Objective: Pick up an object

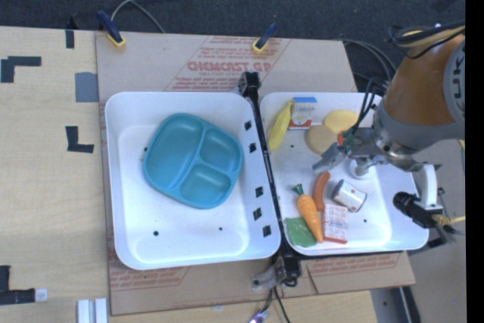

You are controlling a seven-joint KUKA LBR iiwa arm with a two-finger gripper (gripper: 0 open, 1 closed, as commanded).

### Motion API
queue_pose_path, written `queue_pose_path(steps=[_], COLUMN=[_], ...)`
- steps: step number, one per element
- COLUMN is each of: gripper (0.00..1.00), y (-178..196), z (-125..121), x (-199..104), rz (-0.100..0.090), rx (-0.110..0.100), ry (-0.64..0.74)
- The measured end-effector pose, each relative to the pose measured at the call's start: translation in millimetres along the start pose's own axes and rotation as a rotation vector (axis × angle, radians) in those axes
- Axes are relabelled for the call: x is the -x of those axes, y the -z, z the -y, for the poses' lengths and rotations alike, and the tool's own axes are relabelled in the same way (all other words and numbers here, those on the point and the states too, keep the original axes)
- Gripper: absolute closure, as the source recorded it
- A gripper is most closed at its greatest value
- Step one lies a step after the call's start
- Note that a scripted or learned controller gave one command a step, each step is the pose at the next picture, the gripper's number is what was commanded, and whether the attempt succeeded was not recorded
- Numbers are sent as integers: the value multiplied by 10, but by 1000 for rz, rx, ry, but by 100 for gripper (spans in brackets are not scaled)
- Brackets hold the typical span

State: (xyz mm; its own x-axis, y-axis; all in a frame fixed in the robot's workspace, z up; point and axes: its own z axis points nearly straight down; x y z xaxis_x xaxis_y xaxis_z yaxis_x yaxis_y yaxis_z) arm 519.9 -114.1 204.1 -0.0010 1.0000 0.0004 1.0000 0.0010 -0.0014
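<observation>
Overhead, the gripper (349,156) hangs in the right bin (378,238) with fingers spread and nothing between them, just above a small white can (349,196) beside the sausage (321,189). Red lettering on the cardboard (227,64) reads roughly "CHEMCAST GP".

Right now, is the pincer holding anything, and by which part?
Nothing is held. The pincer hangs over the right bin, its fingers spread with nothing between them, above the sausage and the small can.
</observation>
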Motion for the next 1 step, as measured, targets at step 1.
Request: queue_pose_path(steps=[1], gripper=[0], y=[-1045], z=[-368], x=[-111], rz=[4], rx=[16], ry=[0])
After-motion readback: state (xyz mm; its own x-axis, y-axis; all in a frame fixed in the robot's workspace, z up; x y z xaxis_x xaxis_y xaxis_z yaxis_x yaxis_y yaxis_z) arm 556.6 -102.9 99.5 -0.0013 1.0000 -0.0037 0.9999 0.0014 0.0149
